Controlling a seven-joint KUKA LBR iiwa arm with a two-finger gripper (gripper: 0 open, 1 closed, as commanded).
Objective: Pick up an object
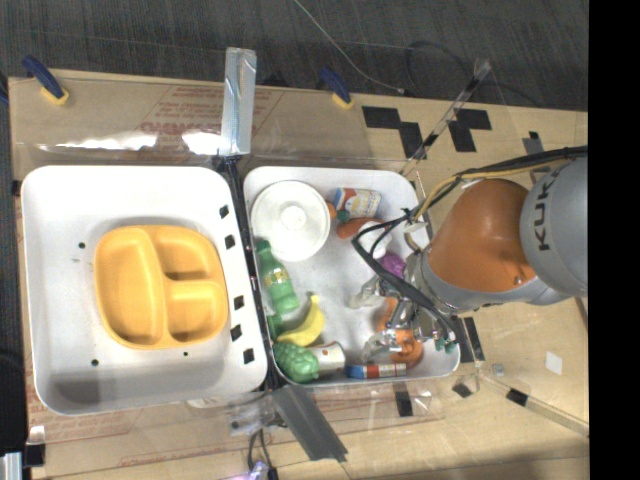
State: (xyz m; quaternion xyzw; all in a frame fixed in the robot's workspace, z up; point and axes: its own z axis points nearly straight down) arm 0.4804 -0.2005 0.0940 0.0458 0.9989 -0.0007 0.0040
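- At the lower right of the right bin (pixel 300 173), the gripper (pixel 400 340) sits low among clutter, over a small orange object (pixel 404 345); whether the claw is released, clenched or grasping cannot be told, since the metal parts and cables blur together there.
- The likely target is that orange object, near the bin's lower right corner, just above a red-and-blue marker (pixel 377 371) lying along the bottom wall.
- Risk: the object lies near the wall and corner, so the claw may scrape the rim or close on nothing.
- Risk: the marker is just beside it and could be nudged or pinched along with it, giving a loose hold that slips on the lift.
- Risk: black cables (pixel 385 238) hang from the wrist into the bin and could drag light items as the arm rises.
- Nearby in the same bin: a white bowl (pixel 290 219) at upper left, a small bottle (pixel 357 203) beside it, a green bottle (pixel 272 278) along the left wall, a banana (pixel 305 323), a green fuzzy toy (pixel 298 361) and a purple piece (pixel 394 265) near the wrist.
- The arm (pixel 490 243), with its orange band, covers the bin's right side, hiding whatever lies beneath.
- In the left bin (pixel 50 268), well apart, rests a yellow divided tray (pixel 160 286), no hindrance here.
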